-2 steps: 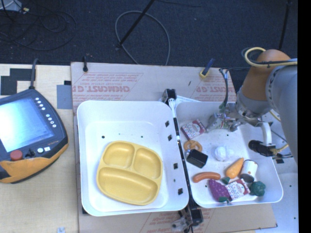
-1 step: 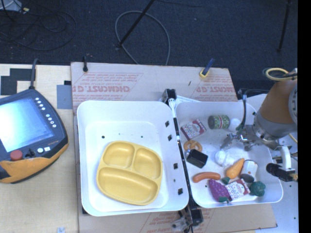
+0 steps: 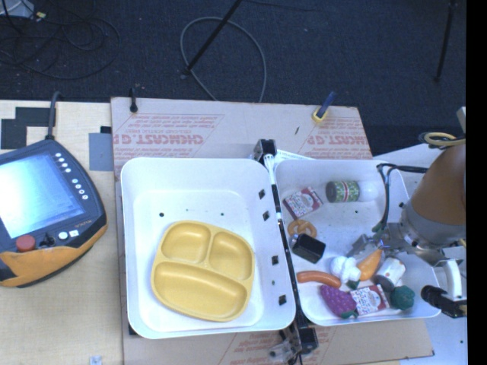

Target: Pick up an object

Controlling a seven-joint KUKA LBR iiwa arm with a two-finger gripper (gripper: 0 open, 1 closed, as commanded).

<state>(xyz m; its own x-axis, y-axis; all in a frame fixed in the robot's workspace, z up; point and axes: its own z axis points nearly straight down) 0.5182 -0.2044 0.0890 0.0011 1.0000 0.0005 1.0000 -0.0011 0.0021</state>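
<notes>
The right bin (image 3: 335, 172) holds several small items. A green can (image 3: 344, 191) lies at the back, with a red and white packet (image 3: 303, 201) to its left. A pretzel (image 3: 301, 227) and a black box (image 3: 308, 247) sit near the left wall. Along the front lie an orange sausage (image 3: 319, 278), a white piece (image 3: 344, 266), an orange carrot (image 3: 370, 263), purple grapes (image 3: 337, 300), a second red packet (image 3: 368, 300) and a green piece (image 3: 402, 297). My gripper (image 3: 370, 243) hangs low at the bin's right side, just above the carrot.
The left bin (image 3: 137, 204) contains a yellow divided plate (image 3: 203, 270). A teach pendant (image 3: 42, 211) rests on the bench at far left. The arm's orange band (image 3: 447, 185) covers the right bin's right edge. Cables lie on the dark floor behind.
</notes>
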